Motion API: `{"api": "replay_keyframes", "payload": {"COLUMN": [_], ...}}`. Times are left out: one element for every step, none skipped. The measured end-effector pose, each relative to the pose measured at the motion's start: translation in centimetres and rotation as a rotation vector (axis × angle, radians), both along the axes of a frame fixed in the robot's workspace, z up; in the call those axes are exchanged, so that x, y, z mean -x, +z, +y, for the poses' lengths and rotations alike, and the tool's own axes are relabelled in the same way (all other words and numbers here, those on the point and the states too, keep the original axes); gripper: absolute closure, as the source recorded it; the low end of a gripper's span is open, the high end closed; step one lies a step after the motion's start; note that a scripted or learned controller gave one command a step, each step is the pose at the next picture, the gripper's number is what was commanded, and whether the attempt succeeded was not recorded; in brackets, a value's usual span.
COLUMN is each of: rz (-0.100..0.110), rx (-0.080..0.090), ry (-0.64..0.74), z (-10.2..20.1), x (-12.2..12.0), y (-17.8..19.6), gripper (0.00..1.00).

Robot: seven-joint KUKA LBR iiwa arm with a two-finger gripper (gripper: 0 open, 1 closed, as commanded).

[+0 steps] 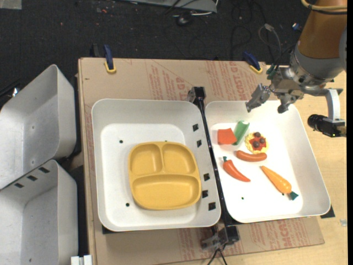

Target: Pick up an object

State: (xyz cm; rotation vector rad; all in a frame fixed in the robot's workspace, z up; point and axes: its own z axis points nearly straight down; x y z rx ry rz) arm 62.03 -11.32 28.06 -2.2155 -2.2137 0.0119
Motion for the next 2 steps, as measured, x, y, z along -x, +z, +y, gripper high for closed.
{"api": "replay_keyframes", "payload": {"rz": [-0.012, -0.007], "rx": [0.002, 0.001], "ry": [0.002, 0.0], "z": [0.0, 0.5], "x": [-0.2, 0.1], "y": [0.7, -3.8], "gripper": [0.0, 0.0]}}
